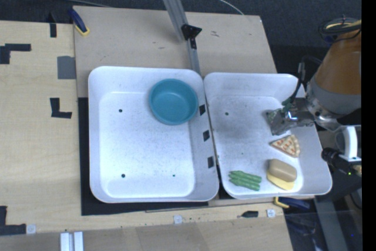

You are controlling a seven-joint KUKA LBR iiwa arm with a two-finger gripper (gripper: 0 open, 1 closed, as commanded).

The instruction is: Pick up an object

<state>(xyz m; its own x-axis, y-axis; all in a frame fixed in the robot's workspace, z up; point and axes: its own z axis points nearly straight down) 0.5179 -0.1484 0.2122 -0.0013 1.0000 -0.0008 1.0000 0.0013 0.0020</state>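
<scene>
My gripper (277, 121) hangs low over the right bin (247, 97), near its right wall. Its metal fingers point left and nothing shows between them. Just below the gripper lies a pizza slice toy (286, 145). A tan and yellow bread-like block (281, 174) rests further down, near the bin's front right corner. A bunch of green beans (244, 180) lies at the front of the same bin. A blue bowl (173, 101) stands in the left bin (117, 144), at its back right.
The arm's orange band and grey wrist (341, 76) reach in over the right bin's right edge. A grey metal pole (173, 0) slants down from the top to the divide between the bins. Black clips sit along that divide.
</scene>
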